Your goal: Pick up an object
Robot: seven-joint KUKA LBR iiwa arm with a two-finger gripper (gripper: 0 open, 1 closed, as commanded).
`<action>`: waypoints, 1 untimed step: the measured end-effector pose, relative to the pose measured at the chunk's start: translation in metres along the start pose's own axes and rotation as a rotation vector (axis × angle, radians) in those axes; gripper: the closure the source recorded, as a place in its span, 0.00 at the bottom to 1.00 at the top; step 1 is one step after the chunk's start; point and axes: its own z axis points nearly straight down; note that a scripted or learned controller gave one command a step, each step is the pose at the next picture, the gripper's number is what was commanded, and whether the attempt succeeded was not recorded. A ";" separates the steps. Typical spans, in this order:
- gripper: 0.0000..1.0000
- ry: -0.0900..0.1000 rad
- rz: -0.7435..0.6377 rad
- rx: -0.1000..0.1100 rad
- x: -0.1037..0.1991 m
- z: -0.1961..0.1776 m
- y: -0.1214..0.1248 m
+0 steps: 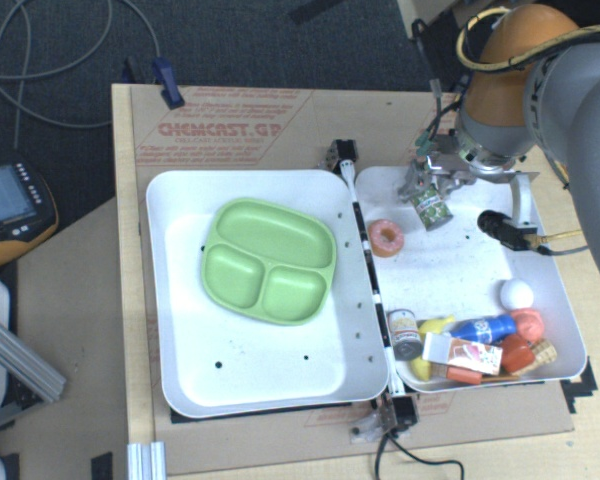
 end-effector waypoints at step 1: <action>1.00 0.000 0.001 0.002 0.084 -0.048 -0.045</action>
